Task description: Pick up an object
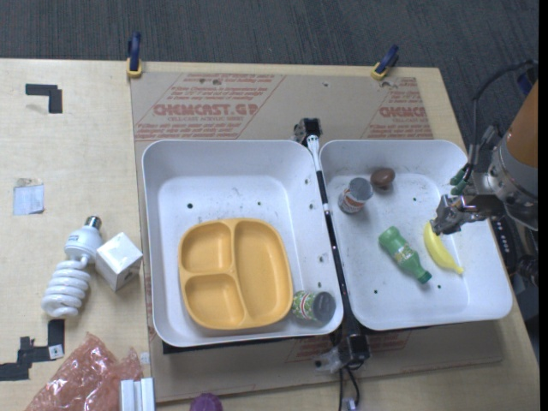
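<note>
Gripper (446,222) sat low in the right bin (411,311), right at the banana's (443,251) upper end, likely lining up a grab there. Couldn't tell its state. Banana lay flat on the bin floor, bottle (403,253) just beside it.

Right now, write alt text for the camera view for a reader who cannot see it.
A grey robot arm's gripper hovers at the top end of a banana in the right white bin, which also holds a green bottle, a small can and a brown ball. The left white bin holds a yellow divided plate and a small jar.
</note>
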Controlling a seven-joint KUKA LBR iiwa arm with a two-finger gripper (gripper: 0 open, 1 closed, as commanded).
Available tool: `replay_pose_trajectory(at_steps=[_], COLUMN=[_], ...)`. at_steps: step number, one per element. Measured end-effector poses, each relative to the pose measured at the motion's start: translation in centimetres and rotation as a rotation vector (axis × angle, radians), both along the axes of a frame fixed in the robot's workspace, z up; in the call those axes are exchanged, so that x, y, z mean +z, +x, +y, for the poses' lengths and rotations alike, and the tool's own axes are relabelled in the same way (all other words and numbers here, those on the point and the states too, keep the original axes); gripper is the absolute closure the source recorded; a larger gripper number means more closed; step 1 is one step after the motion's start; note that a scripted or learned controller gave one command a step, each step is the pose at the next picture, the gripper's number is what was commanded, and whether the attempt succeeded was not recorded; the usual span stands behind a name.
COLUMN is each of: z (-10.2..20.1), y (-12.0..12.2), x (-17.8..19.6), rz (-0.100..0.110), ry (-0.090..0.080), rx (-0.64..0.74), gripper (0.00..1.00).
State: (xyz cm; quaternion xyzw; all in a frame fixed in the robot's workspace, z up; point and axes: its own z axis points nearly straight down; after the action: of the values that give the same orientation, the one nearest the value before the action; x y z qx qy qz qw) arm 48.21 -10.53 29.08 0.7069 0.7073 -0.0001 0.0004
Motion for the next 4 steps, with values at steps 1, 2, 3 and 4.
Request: replay_pose_trajectory(at_steps=[1, 2, 3, 4], z=[-4.7, -0.6, 0.7, 0.8], y=[-0.5, -0.4, 7.6, 2.5], x=[-17.7, -19.8, -19.8, -19.9], rz=[0.001, -0.001, -0.001, 0.001], ry=[0.001, 0.001, 0.000, 0.001], rx=[-0.002, -0.002, -0.001, -0.003], gripper=[0.00, 0.00, 0.00, 0.00])
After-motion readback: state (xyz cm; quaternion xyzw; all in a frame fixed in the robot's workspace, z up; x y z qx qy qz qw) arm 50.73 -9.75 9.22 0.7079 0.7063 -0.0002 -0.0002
